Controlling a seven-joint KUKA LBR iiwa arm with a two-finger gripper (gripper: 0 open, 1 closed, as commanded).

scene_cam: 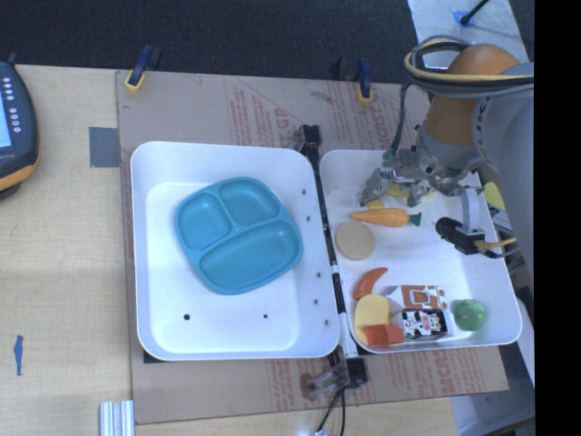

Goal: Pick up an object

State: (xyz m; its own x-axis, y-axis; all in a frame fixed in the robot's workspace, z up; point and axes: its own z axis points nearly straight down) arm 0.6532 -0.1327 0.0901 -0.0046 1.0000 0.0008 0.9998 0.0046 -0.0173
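My gripper (390, 187) hangs low over the far end of the right bin (508, 321), reaching in from the right. Just in front of it lies an orange carrot (381, 216) with a green tip. A small yellow piece (397, 190) shows right under the gripper, partly hidden by it. Nearer the front of that bin lie a tan round disc (354, 240), a curved red pepper (368, 282), a yellow block (370, 312) on a red block (385, 335), a cow-patterned carton (423, 312) and a green ball (469, 314).
The left bin (154, 243) holds a blue divided plate (239, 234). A black clip (310, 138) sits at the far end of the seam between the bins. A handheld pendant (14, 125) lies at the bench's left edge.
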